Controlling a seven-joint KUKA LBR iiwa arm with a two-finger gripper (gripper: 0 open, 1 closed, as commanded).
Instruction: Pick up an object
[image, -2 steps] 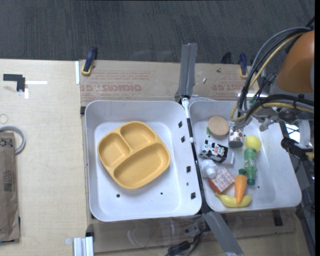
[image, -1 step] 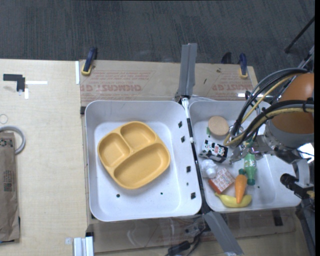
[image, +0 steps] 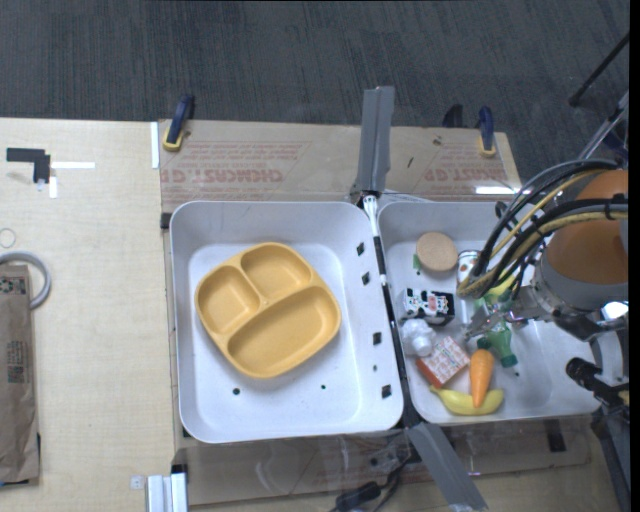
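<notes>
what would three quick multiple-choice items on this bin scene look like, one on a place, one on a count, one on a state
1. Where does the yellow divided plate lie?
A. in the left bin
B. in the right bin
C. on the cardboard behind the bins

2. How many compartments does the plate have?
A. two
B. three
C. five

3. How does the carrot lie against the banana?
A. far apart, in separate bins
B. its tip rests over the banana
C. it stands upright on the round tan disc

Answers:
1. A: the plate sits on the floor of the left bin, while the small items crowd the right bin.
2. B: two small wells and one large one show.
3. B: the orange carrot's lower end overlaps the banana near the right bin's front edge.
</notes>
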